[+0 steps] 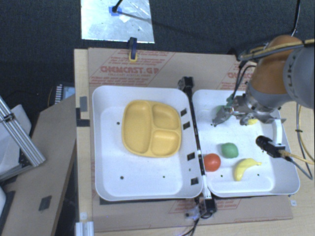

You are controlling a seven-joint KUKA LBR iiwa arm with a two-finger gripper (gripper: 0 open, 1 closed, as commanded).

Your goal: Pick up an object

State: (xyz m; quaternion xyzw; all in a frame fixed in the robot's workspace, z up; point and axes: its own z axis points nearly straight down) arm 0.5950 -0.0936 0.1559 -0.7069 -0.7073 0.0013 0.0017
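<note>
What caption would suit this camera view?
Robot arm's gripper over the right bin holding a green ball, tomato and banana; yellow plate in left bin.

The scene is lit evenly and brightly from above. Glare is seen on the crinkled silver foil sheet (117, 13). Only soft, short shadows are cast inside the two shallow white plastic bins (106, 183). Focus is slightly soft throughout, with dark surroundings.

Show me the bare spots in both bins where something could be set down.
Left bin: a wide bare strip below the yellow divided plate, plus a narrower one along its left side. Right bin: bare floor along its front edge. It is crowded around the green ball, red ball and banana, and under the gripper.
</note>
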